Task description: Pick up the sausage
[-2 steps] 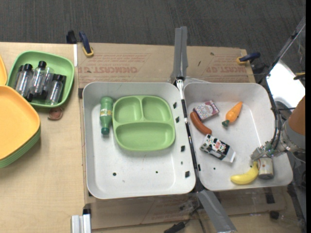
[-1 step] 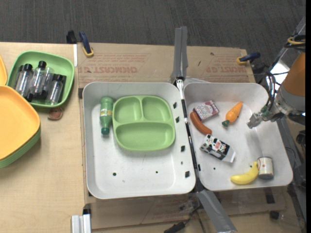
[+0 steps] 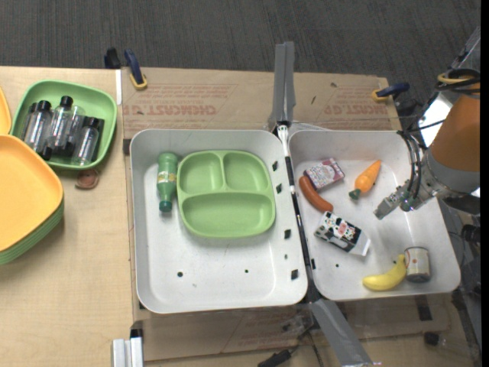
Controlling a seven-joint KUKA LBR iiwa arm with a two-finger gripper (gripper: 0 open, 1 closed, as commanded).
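Note:
The sausage (image 3: 315, 193) is a reddish-brown link lying slantwise at the left side of the right bin (image 3: 439, 228), close to the wall shared with the other bin. My gripper (image 3: 388, 206) hangs over the right part of that bin, well to the right of the sausage and just below the carrot (image 3: 367, 177). Nothing shows in its grasp. The orange-banded arm comes in from the right edge.
Around the sausage lie a pink packet (image 3: 326, 173) and a black-and-white carton (image 3: 341, 233); a banana (image 3: 386, 276) and small can (image 3: 416, 264) sit front right. The left bin (image 3: 214, 281) holds a green divided plate (image 3: 225, 193) and green bottle (image 3: 166, 180).

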